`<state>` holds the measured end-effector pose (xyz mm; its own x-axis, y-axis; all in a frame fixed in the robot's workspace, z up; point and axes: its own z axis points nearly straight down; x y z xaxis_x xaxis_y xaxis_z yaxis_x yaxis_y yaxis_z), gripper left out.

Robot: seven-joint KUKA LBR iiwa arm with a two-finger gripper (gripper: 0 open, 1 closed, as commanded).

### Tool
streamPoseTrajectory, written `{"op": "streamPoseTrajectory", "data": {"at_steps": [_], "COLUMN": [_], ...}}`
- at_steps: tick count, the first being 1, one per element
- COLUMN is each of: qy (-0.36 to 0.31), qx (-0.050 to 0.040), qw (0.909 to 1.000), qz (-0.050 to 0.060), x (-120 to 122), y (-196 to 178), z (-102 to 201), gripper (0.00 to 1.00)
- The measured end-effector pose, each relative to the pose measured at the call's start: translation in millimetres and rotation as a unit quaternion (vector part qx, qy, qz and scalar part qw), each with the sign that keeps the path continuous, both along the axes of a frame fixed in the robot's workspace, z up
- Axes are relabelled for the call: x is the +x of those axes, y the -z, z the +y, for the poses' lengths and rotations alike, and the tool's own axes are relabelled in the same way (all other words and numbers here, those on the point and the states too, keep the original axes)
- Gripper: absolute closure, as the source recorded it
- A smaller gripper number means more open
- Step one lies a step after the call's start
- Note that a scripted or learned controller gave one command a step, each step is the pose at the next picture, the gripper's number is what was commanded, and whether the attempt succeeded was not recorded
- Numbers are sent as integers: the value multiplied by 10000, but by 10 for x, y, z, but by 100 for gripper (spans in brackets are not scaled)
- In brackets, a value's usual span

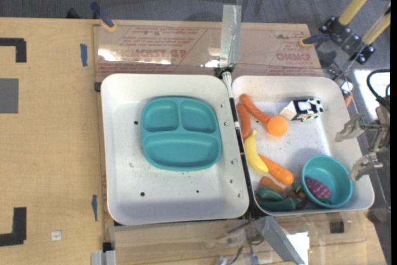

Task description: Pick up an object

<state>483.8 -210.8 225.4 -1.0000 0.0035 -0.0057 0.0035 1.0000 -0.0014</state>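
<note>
Around the teal bowl (327, 179) in the right bin (332, 89), room is tight: carrots (277, 169) and a banana (252, 151) crowd its left, while bare floor lies open just above it, below the orange ball (277, 126).

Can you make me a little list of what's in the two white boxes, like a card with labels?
left bin: a teal divided plate with three sections
right bin: toy food and a bowl
along the divider: orange carrot, yellow banana
middle: orange ball
far side: black and white cow toy
near corner: teal bowl with purple grapes inside
near edge: another carrot, dark green toy pieces, too jumbled to name
gripper: at the right bin's right rim, holding nothing I can see
</note>
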Motion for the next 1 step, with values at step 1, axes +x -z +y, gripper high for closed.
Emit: {"op": "streamPoseTrajectory", "data": {"at_steps": [1], "qy": [-345], "qx": [32], "qw": [9994], "qz": [51], "x": [144], "y": [1193], "z": [684], "gripper": [0]}}
